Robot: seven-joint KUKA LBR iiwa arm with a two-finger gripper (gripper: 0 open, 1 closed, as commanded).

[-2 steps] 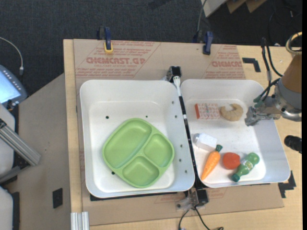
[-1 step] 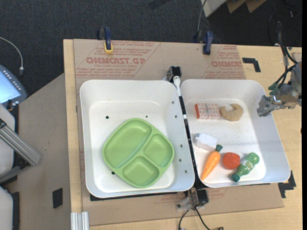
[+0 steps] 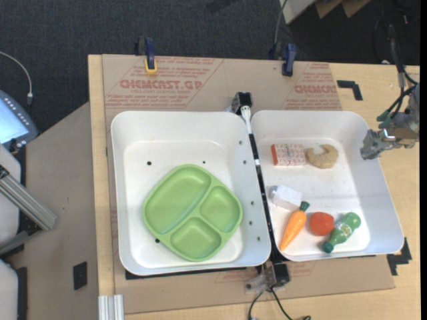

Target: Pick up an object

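The gripper (image 3: 375,144) hung at the right bin's (image 3: 373,185) right edge — its opening I cannot tell. The carrot (image 3: 293,226), tomato (image 3: 321,223) and bottle (image 3: 343,231) crowded the near edge — a descent there risked pinching two at once.

Smooth white plastic, faintly glossy, for both bins: left bin (image 3: 127,199), right bin (image 3: 380,205). Matt light-green plastic on the divided tray (image 3: 192,211) in the left bin. Brown matt board with red print across the surface (image 3: 207,79). Glossy plastic look on the carrot (image 3: 293,226), tomato (image 3: 321,223) and green bottle (image 3: 342,231) toward the right bin's near edge. Rough, dull tan on the bread-like piece (image 3: 322,156). Dull grey metal on the claw (image 3: 375,144).
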